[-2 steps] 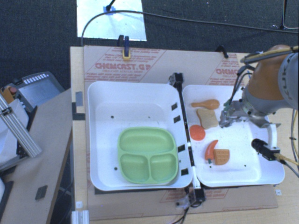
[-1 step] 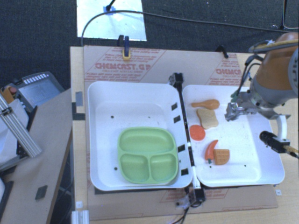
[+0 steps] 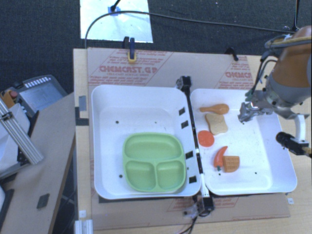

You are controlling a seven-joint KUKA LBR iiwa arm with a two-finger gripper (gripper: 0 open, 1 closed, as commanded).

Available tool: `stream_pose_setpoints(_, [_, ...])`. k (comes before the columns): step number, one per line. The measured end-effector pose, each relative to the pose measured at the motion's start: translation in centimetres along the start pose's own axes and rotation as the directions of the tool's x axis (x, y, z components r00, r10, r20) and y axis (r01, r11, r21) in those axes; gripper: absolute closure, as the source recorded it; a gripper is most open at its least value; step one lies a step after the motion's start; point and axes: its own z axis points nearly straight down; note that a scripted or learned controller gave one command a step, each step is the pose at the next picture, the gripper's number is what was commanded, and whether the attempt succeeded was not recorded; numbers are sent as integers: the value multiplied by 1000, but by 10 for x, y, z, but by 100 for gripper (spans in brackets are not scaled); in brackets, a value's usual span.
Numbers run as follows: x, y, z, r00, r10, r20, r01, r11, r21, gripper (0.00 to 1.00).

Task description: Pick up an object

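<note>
Gripper [image 3: 246, 112] hangs over right bin [image 3: 278, 179] near its far edge, finger state unclear; toast slice [image 3: 217, 124] lies just beside.

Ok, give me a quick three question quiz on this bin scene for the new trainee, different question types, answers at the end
1. True or false: the green divided plate lies in the same bin as the food pieces.
2. Multiple choice: which piece lies nearest the gripper? A) the round red slice B) the orange drumstick-shaped piece C) the red wedge
3. Fill in: the arm hangs over the ____ bin in the camera view.

Key: 1 false, the plate is alone in the left bin. 2 B. 3 right.
</note>
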Motion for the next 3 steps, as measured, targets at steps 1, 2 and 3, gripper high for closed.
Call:
stream_pose_setpoints(1, [63,3,3,1000,-6,-3,6,1000,3,100])
stream_pose_setpoints(2, [121,19,-4,1000,-6,-3,6,1000,1,100])
stream_pose_setpoints(3, [177,18,4,1000,-6,-3,6,1000,4,100])
